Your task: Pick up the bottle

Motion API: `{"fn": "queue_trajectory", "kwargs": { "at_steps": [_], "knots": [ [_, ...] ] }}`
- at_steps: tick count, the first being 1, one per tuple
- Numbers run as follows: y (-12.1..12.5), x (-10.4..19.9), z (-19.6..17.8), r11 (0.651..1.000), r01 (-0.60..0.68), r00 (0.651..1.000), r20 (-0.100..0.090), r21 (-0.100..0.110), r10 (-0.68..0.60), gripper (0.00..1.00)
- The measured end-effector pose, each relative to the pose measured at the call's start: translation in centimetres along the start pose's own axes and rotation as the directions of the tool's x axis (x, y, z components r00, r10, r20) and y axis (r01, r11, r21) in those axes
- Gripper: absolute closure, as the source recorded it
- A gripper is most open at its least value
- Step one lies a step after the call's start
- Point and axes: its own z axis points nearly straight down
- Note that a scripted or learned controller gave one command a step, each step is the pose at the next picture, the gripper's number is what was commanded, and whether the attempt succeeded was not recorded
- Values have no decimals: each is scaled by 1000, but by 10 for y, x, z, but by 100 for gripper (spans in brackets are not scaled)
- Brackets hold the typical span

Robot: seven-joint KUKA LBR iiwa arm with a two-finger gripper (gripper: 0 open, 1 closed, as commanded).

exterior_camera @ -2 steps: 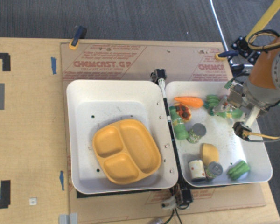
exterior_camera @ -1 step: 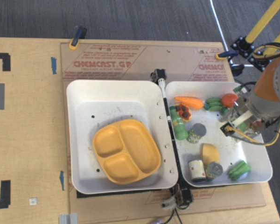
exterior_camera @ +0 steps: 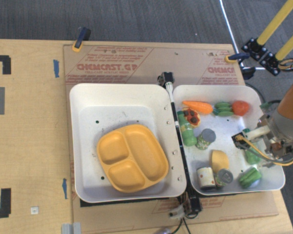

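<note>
You have two bins side by side on the table (exterior_camera: 29,145). The left bin (exterior_camera: 83,106) holds a divided plate (exterior_camera: 132,157). In the right bin (exterior_camera: 271,182), a carrot (exterior_camera: 198,107) lies along the far edge, a bottle (exterior_camera: 186,128) against its left wall.

A green bottle (exterior_camera: 187,130) lies along the right bin's left wall.

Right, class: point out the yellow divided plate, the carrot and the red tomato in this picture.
yellow divided plate (exterior_camera: 132,157), camera view, on its central ridge.
carrot (exterior_camera: 198,106), camera view, middle of its orange body.
red tomato (exterior_camera: 240,107), camera view, centre of its round top.
</note>
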Motion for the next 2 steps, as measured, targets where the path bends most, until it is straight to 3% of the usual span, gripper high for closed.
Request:
{"fn": "queue_trajectory", "kwargs": {
  "at_steps": [1, 2],
  "knots": [
    [-15, -20, 30, 977, 211, 977, -9, -9, -211, 0],
    [-13, -23, 19, 978, 209, 978, -2, -11, -209, 100]
  ]
}}
